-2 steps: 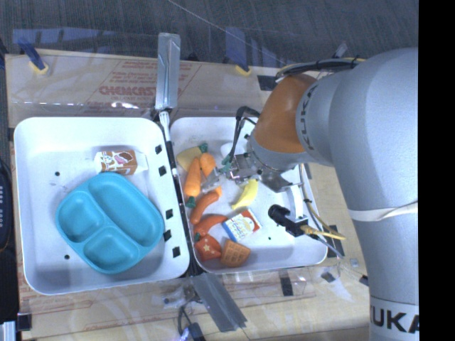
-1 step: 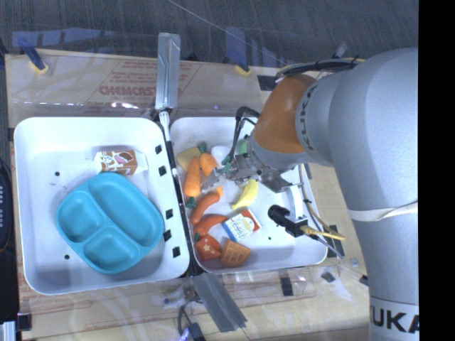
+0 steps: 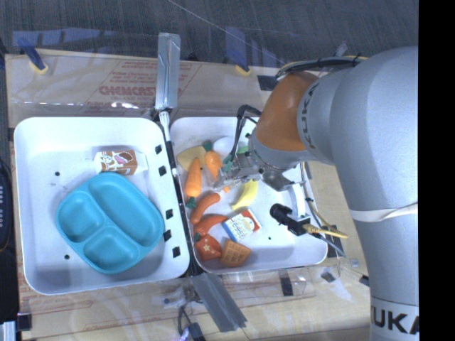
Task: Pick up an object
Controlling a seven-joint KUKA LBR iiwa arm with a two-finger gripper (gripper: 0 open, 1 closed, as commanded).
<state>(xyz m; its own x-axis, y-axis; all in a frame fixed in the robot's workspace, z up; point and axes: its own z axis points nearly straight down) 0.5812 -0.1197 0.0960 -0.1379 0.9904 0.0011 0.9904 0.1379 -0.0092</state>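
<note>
1. My gripper (image 3: 238, 170) sits low in the right bin (image 3: 284, 251), over smooth plastic food: carrots (image 3: 193, 180), a banana (image 3: 246, 194).
2. Can't tell its grip state.
3. The left bin (image 3: 43, 141) has a blue divided plate (image 3: 109, 221) and small carton (image 3: 116, 161).

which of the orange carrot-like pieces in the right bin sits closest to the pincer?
The upper carrot, the one with a green top by the pale yellow wedge. It lies just left of the pincer; the other orange pieces lie lower, toward the bin's near edge.

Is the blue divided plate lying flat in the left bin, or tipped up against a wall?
Flat. The blue divided plate lies face up on the left bin's floor, all three compartments showing.
</note>
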